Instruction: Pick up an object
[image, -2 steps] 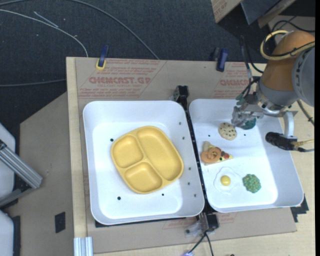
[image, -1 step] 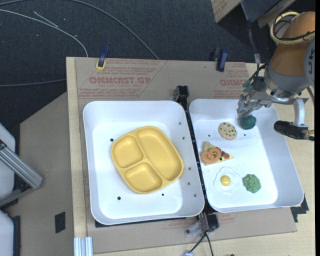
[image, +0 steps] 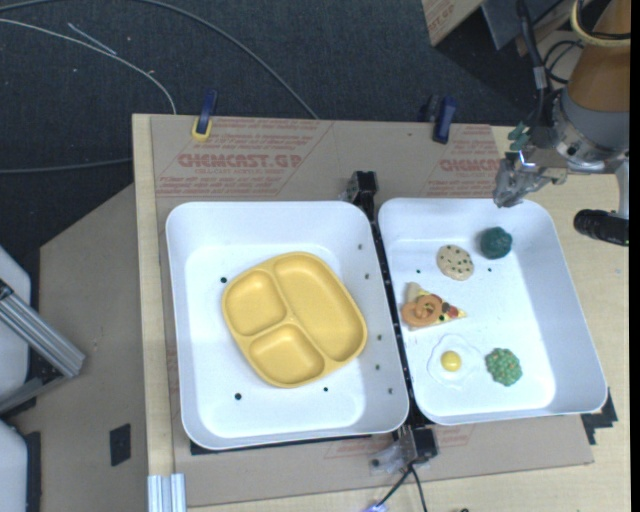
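The right bin (image: 572, 300) holds several toy foods: a dark teal round piece (image: 494, 241), a chocolate-chip cookie (image: 455, 262), a pizza slice (image: 430, 310), a fried egg (image: 451, 361) and a green broccoli (image: 503, 366). My gripper (image: 508, 195) hangs over the back rim of this bin, just behind and slightly left of the teal piece. It touches none of the foods, and nothing is carried under it.
A yellow three-compartment plate (image: 292, 318) lies in the left bin (image: 185, 300). Black clips (image: 362, 186) join the two bins along the middle divider. Blue clamps (image: 441, 118) hold the cardboard base at the back. The arm enters from the upper right.
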